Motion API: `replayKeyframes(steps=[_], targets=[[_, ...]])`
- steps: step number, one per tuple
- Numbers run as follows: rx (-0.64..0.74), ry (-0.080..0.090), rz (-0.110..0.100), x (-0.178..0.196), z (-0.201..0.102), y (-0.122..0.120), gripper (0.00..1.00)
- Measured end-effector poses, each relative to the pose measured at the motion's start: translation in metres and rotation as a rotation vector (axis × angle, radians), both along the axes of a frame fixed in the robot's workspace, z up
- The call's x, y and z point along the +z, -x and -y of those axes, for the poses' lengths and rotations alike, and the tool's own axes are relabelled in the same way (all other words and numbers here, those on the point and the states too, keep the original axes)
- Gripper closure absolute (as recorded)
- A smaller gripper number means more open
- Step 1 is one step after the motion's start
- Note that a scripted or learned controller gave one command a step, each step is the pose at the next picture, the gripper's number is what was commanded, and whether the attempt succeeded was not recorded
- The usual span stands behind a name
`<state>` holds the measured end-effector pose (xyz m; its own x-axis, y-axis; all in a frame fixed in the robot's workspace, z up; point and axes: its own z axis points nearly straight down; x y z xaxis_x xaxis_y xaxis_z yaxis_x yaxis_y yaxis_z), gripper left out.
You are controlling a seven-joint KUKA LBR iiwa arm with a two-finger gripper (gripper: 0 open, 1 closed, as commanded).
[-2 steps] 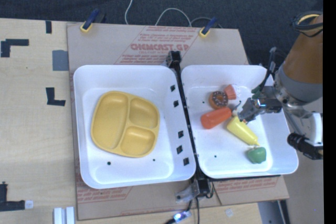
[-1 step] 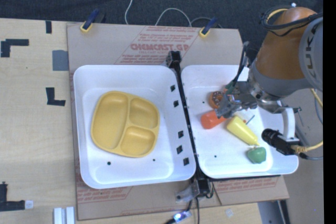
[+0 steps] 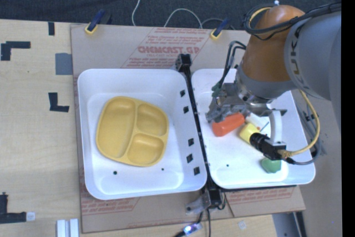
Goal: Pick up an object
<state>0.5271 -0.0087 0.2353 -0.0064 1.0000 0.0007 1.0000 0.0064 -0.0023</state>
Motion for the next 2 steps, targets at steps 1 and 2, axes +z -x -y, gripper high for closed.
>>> replayKeyframes(steps=[1,2], targets=[[0.001,-0.001,0.002,0.007,-0.055,-0.016,1.0],[0.0,-0.001,0.002,0.004,-0.103,-0.037,1.0]])
